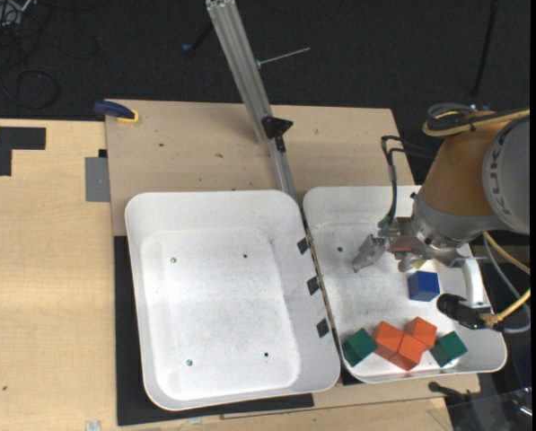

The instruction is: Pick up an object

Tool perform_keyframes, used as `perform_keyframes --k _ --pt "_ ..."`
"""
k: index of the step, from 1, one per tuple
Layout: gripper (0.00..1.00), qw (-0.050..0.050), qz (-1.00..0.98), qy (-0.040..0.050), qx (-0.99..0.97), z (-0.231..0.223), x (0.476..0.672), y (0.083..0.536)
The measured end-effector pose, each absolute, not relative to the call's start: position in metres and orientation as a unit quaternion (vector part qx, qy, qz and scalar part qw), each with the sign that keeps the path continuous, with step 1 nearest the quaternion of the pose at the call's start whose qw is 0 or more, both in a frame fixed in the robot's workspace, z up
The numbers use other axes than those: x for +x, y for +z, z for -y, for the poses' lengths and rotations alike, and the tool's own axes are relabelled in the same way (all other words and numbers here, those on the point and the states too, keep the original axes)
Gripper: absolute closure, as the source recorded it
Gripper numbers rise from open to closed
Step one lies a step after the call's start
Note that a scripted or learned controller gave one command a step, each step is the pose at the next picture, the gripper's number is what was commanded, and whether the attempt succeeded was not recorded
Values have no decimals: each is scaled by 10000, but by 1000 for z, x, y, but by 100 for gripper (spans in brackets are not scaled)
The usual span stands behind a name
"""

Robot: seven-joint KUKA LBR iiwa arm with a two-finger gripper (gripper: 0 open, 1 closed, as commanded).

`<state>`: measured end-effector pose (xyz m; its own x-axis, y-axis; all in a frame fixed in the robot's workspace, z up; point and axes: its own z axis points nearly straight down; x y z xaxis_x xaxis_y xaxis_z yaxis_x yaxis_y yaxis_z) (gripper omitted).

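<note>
Blocks sit in the right bin [339,206], all toward its near right part: a blue block [424,285] alone, just beside the arm's wrist, and nearer the front rim a tight cluster of two orange blocks [404,340] touching each other, flanked by a green block [359,345] on the left and another green one [449,348] on the right. The gripper [372,253] hangs over the middle of this bin, up and left of the blue block and apart from it; whether it is wide or narrow I cannot tell, and nothing shows in its grasp. The arm [470,182] comes in from the right. The left bin [151,214] lies alongside, and a metal rail [245,65] slants up from between the bins.
</note>
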<state>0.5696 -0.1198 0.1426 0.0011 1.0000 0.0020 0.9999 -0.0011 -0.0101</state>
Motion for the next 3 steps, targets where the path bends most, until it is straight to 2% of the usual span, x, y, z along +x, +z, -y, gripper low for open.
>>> perform_keyframes --k 1,2,3 --pt "0 8 7061 0 -7081 119 570 92" --pt "100 13 7032 2 -7110 121 569 103" --pt "100 -4 7042 -3 -7100 127 575 147"
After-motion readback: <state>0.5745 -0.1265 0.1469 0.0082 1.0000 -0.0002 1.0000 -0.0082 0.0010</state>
